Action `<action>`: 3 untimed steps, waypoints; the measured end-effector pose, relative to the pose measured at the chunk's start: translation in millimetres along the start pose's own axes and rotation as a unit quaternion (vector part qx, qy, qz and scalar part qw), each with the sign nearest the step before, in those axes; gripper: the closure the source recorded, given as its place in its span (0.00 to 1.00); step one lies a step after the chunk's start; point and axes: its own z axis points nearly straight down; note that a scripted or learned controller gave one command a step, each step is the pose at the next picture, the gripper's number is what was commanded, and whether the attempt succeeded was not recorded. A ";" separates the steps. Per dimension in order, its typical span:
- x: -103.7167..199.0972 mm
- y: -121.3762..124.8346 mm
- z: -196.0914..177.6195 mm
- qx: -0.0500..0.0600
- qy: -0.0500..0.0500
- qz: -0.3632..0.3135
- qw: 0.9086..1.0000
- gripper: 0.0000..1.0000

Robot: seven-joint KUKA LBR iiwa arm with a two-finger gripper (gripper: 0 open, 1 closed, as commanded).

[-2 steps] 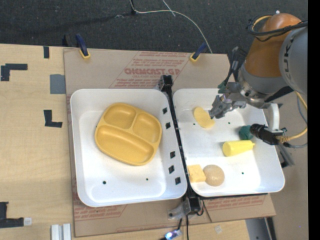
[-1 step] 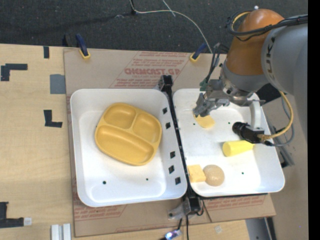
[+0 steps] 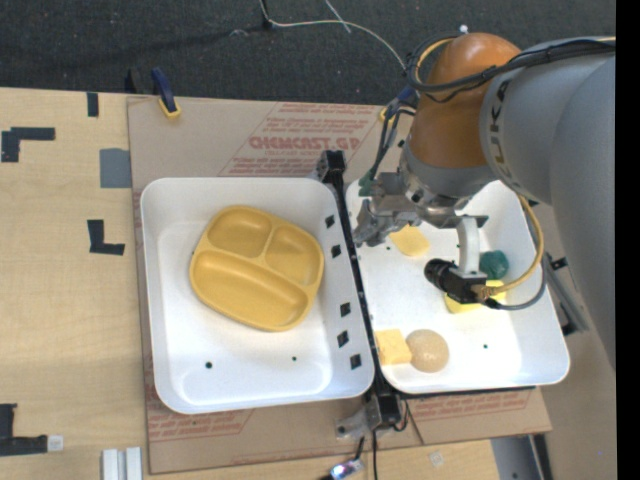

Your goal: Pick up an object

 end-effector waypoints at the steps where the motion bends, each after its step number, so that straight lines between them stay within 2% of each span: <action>1: 50.7 -4.2 -10.5 -0.002 0.000 -0.001 1.000 1.00; 2: 94.1 -6.2 -4.5 -0.001 0.000 0.000 1.000 1.00; 3: 91.7 -6.0 -4.8 -0.001 -0.001 0.001 1.000 0.00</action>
